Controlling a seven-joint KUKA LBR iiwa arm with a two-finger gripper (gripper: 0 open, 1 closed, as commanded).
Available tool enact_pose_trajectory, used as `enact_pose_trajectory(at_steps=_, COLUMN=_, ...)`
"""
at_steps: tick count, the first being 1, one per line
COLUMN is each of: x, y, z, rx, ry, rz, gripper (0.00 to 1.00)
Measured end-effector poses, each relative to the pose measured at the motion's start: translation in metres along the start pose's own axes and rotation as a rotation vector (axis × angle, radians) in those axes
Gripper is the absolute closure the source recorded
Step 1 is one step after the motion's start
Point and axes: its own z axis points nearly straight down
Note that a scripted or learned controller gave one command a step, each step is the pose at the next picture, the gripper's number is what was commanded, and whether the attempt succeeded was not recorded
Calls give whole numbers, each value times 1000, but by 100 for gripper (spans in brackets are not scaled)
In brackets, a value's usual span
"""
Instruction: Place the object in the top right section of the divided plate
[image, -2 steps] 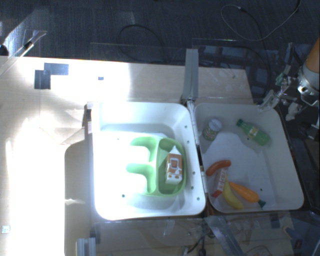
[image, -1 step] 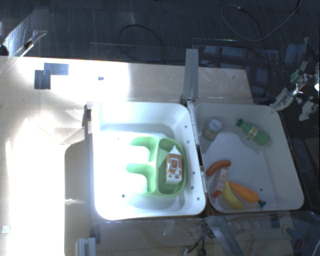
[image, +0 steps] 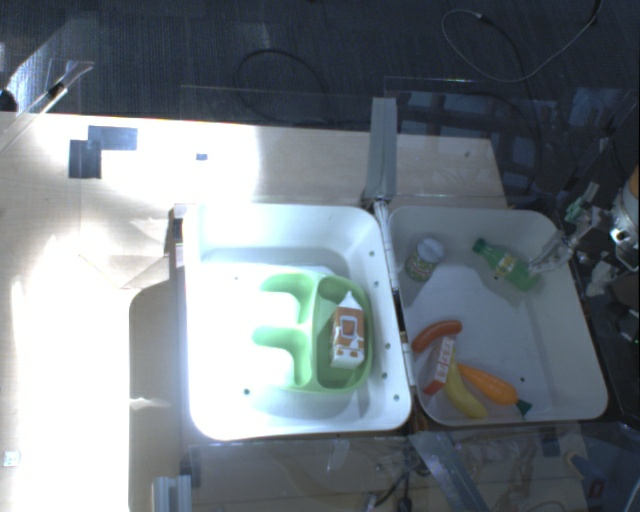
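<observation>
A green divided plate (image: 283, 291) lies in the left bin (image: 215, 300). A small white carton with orange print (image: 348, 334) rests in the plate's long right-hand compartment, apart from the gripper. My gripper (image: 550, 256) hangs at the right bin's far right edge, just right of a green bottle (image: 503, 265). Nothing shows in its grasp. The arm's wrist (image: 622, 222) is dim at the frame's right edge.
The right bin (image: 560, 350) holds a small round can (image: 425, 256), a red sausage (image: 437, 334), a red and white packet (image: 440, 364), a banana (image: 462, 394) and an orange carrot (image: 490, 384). A grey post (image: 382, 150) stands behind the gap between the bins.
</observation>
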Motion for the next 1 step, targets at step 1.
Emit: enact_pose_trajectory(at_steps=1, x=0, y=-18, z=-125, rx=-6, ry=-1, rz=-137, gripper=0)
